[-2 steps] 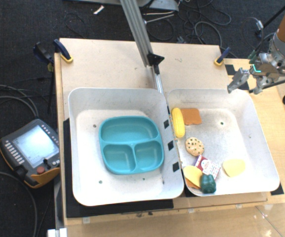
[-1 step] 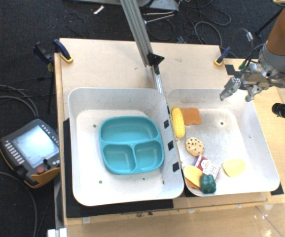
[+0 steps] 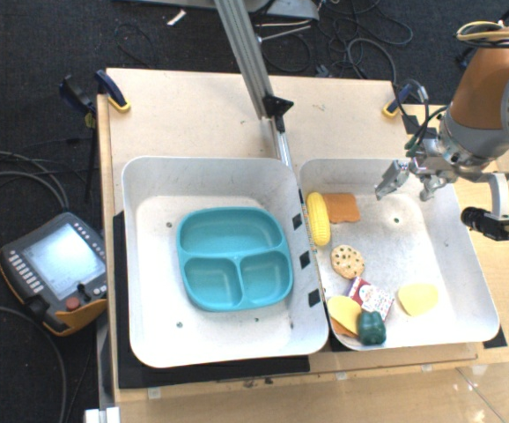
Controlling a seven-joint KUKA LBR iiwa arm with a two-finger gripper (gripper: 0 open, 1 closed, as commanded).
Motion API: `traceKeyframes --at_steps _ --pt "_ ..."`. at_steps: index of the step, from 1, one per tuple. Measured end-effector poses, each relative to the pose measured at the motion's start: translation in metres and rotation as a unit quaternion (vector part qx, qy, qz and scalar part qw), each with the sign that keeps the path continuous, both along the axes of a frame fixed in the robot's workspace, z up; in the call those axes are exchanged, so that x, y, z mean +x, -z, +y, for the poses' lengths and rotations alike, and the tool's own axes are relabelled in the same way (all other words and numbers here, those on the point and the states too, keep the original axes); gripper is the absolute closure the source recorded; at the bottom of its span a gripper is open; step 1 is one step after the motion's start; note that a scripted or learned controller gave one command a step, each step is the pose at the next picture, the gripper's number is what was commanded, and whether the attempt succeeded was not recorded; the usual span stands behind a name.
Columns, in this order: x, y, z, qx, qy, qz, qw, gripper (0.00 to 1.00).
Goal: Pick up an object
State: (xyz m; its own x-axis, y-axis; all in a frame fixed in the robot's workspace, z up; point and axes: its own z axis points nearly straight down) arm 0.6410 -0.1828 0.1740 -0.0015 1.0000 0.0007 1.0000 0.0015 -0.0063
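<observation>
My gripper [image 3: 409, 185] hangs over the far part of the right bin [image 3: 466, 263], its two fingers spread open with nothing between them. The bin's objects lie to its left and nearer the front: a yellow corn cob [image 3: 318, 218] beside an orange slab [image 3: 342, 208], a chocolate-chip cookie [image 3: 347, 260], a red and white packet [image 3: 374, 298], a pale yellow chip [image 3: 417, 299], an orange-yellow wedge [image 3: 343, 314] and a dark green piece [image 3: 372, 329]. The closest of them, the orange slab, sits about a finger's length to the gripper's left.
The left bin [image 3: 149, 236] holds a teal divided plate [image 3: 235, 258]. A slanted metal pole [image 3: 247, 47] crosses above the wall between the bins. A teach pendant [image 3: 54, 271] lies off the bench at the left. Cables trail behind the bench.
</observation>
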Motion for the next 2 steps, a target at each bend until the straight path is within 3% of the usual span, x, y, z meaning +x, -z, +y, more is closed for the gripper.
traceKeyframes --at_steps 1,2 --pt "-0.005 0.049 -0.008 -0.0003 0.001 -0.001 1.0000 0.00" --pt "-0.003 0.035 -0.008 -0.0014 0.000 -0.004 1.0000 1.00"
